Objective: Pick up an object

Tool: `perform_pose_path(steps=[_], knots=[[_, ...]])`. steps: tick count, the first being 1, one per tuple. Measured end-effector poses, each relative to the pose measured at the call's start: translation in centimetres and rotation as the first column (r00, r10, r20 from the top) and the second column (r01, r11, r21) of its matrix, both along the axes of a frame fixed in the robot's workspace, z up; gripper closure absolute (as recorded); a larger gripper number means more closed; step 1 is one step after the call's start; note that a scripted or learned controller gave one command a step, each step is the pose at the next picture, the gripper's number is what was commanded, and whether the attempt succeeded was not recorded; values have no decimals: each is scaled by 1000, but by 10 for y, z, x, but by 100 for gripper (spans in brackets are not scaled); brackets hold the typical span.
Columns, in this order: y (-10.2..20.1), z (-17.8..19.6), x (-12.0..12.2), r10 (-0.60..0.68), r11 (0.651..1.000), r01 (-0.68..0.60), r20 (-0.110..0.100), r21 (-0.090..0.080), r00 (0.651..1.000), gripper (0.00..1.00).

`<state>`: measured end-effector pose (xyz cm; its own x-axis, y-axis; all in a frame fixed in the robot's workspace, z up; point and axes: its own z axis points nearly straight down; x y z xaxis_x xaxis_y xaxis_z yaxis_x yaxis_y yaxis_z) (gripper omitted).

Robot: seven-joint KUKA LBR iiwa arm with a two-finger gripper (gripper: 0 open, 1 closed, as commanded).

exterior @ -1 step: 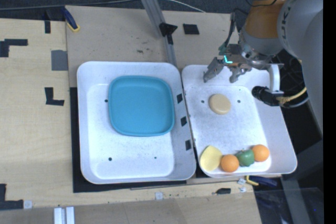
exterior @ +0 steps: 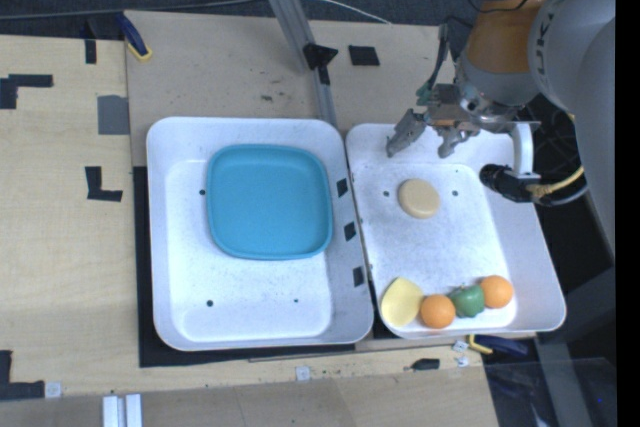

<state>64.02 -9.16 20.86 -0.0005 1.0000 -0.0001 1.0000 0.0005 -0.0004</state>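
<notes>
Two shallow white bins sit side by side before you. The left bin (exterior: 170,245) carries a square turquoise plastic plate (exterior: 268,201). In the right bin (exterior: 520,245), a round beige bun-shaped object (exterior: 419,198) lies near the far end, and a pale yellow piece (exterior: 401,301), two orange balls (exterior: 437,311) and a small green item (exterior: 467,300) crowd the near edge. Your two-finger gripper (exterior: 426,142) hangs over the far rim, fingers spread apart, holding nothing, just beyond the bun.
</notes>
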Motion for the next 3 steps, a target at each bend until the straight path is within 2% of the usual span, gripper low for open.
perform_pose_path(steps=[1, 2, 3], knots=[[1, -60, -9, 0, 1000, 0, -5, 0, 1000, 0], [1, -109, -8, 0, 1000, 0, 3, -1, 1000, 0], [1, -97, -7, 0, 1000, 0, 6, -2, 1000, 100]])
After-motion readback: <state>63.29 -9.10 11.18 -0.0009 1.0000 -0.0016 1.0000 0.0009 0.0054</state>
